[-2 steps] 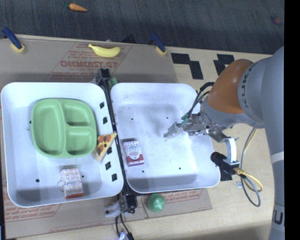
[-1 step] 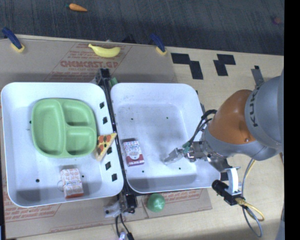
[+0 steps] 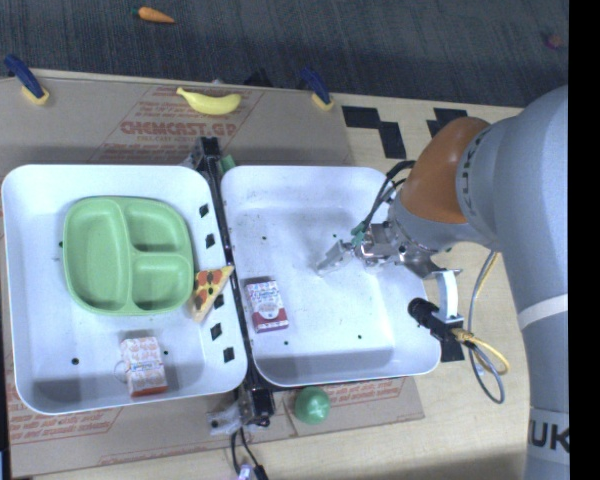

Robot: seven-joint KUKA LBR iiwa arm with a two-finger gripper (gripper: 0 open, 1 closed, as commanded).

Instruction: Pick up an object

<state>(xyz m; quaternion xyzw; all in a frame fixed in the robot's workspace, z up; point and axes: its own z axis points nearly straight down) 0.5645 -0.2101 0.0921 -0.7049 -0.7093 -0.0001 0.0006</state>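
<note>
L bin point(image 3: 20, 268): green divided plate point(image 3: 128, 255) upper-mid, a small wrapped packet point(image 3: 142, 364) below it nr the front wall, label too blurred to read. Pizza-slice toy point(image 3: 209, 290) leans at the bin's R edge, just beside the plate, partly over the divider.

Behind the bins a yellow banana point(image 3: 209, 99) lies on the cardboard; an orange bit point(image 3: 157, 14) on the floor beyond, too small to ID.

R bin point(image 3: 310, 363): red/white carton point(image 3: 265, 303) flat nr its L wall, print unreadable. Green ball point(image 3: 311, 404) sits outside, in front of the bin.

Gripper point(image 3: 332, 259) low over R bin's middle, well apart from the carton. Fingertips blur into the white floor, wrist covers the rest: can't tell if spread or clenched; nothing seen betw them.
</note>
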